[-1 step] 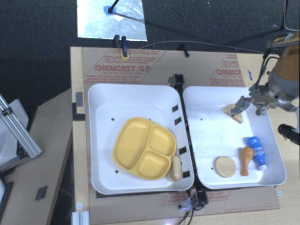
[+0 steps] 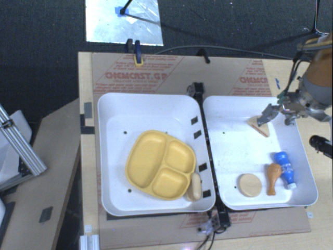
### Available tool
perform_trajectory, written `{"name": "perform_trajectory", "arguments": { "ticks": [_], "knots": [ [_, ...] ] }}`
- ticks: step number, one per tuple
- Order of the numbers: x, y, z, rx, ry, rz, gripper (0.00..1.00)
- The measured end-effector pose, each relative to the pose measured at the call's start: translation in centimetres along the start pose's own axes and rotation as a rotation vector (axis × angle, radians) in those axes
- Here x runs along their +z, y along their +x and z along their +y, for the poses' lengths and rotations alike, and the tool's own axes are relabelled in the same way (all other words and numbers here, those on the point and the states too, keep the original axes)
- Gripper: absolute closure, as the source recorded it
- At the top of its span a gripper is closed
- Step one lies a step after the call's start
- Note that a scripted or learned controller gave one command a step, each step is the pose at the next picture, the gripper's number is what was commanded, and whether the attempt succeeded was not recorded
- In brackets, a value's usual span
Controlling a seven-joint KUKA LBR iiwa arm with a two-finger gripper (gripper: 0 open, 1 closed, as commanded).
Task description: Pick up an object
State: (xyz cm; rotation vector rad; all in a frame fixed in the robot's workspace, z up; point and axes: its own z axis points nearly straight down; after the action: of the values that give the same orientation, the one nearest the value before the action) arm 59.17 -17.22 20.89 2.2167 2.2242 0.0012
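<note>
The gripper (image 2: 277, 116) hangs with its fingers spread and nothing between them, just right of the tan wedge (image 2: 259, 126) near the right bin's (image 2: 227, 107) back wall. To grasp well, it should centre over the wedge, straddle its narrow width, then descend before closing.

Beneath me lies a wooden bench (image 2: 62, 139), its pale top partly covered by a sheet of brown cardboard (image 2: 171, 69) printed with red lettering. Beyond the bench the floor is dark carpet (image 2: 41, 20), nearly black. A shiny silver sheet (image 2: 122, 14) lies on that carpet near the top, catching the light, with a small blue mark on it. Thin black cables (image 2: 229, 48) trail across the carpet and the cardboard's far edge. A metal rail (image 2: 21, 147) angles in at the left edge.
</note>
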Motion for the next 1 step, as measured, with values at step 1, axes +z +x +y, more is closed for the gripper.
{"name": "perform_trajectory", "arguments": {
  "ticks": [1],
  "knots": [
    [4.21,-0.43,0.23,0.002,0.001,0.000,0.00]
  ]
}}
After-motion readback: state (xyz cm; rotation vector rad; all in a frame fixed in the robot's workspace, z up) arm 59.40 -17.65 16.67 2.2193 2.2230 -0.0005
